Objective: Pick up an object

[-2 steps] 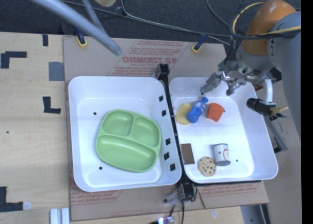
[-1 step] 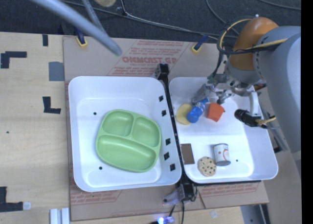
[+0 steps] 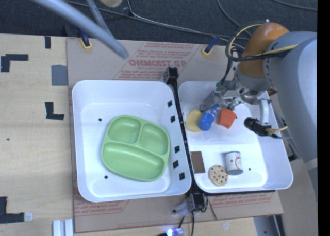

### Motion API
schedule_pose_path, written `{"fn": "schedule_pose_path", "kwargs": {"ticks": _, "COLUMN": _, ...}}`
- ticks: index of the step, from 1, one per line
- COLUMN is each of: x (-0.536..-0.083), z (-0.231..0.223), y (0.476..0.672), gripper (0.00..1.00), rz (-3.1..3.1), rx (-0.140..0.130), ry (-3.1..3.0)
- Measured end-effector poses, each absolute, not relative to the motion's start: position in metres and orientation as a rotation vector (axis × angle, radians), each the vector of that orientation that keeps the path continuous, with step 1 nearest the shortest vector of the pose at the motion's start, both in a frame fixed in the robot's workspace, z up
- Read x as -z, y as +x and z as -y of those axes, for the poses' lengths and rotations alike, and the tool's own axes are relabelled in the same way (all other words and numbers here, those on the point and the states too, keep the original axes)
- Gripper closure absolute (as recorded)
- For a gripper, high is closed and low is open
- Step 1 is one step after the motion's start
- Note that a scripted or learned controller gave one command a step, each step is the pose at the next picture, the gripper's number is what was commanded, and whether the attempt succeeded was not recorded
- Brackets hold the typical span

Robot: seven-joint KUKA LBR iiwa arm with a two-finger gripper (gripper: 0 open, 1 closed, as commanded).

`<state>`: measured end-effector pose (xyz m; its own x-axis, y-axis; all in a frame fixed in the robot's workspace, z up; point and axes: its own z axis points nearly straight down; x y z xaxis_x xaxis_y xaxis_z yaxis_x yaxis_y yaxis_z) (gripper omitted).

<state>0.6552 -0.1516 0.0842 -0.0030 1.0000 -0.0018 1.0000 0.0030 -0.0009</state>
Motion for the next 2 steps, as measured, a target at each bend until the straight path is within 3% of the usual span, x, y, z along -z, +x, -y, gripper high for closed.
{"fn": "schedule_pose_path", "kwargs": {"ticks": 1, "x": -0.096, "z": 0.152, "y": 0.656, "gripper": 1.0, "rz": -2.224, "rx": 0.002, "ry": 2.214}}
{"fn": "schedule_pose_path", "kwargs": {"ticks": 2, "x": -0.146, "z": 0.15, "y": 0.667, "gripper": 1.0, "rz": -2.222, "rx": -0.002, "ry": 2.218}}
